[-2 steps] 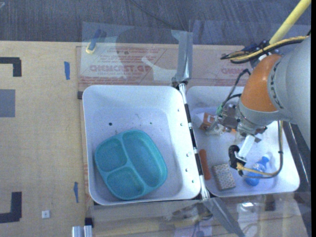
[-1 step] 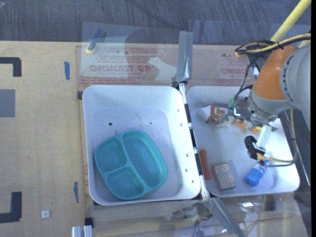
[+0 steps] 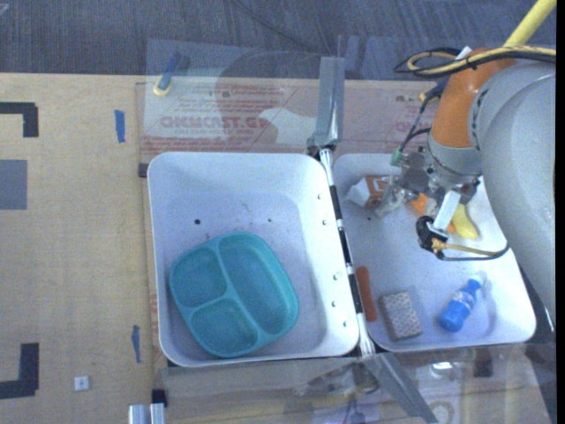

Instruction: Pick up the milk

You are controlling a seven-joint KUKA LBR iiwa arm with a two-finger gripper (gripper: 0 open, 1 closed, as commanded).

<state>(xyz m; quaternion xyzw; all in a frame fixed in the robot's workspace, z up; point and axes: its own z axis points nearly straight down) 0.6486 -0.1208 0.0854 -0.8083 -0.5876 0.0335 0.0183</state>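
The milk is a small white carton with a brown-orange label, lying at the far left end of the right bin. My gripper hangs from the orange-banded wrist directly over the carton's right end and hides part of it. From this slant I cannot tell whether it touches the carton or sits just above it.
A yellow banana and a small orange item lie just right of the gripper. A blue bottle, a speckled brown block and a red stick sit near the front. The left bin holds a teal divided plate.
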